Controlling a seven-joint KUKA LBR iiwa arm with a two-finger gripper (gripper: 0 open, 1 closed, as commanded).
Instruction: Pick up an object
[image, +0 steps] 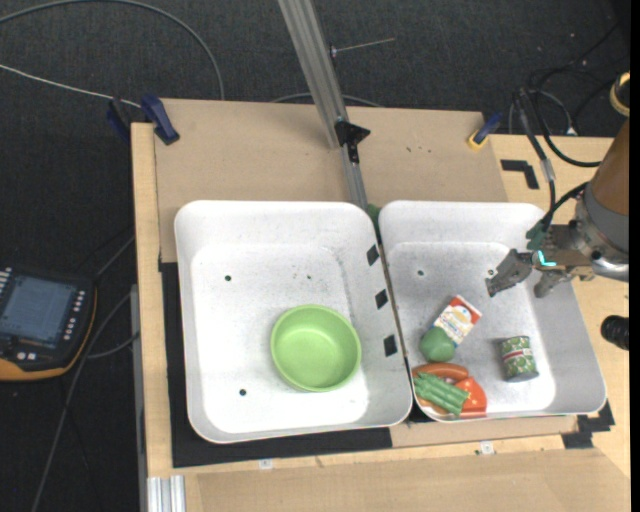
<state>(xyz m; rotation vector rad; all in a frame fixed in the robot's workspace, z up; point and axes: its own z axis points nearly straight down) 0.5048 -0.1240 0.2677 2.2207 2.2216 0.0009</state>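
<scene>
1. Above the right bin (565, 330), gripper (528, 277): fingers spread open, nothing between them.
2. Carton (458, 321), below-left of the gripper: long axis diagonal, top toward upper right, touching a green ball (437, 345).
3. Can (518, 358), nearby.

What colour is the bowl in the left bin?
The bowl is light green, seen plainly in the camera view.

Two white bins (200, 240) on bench (260, 140)
</scene>
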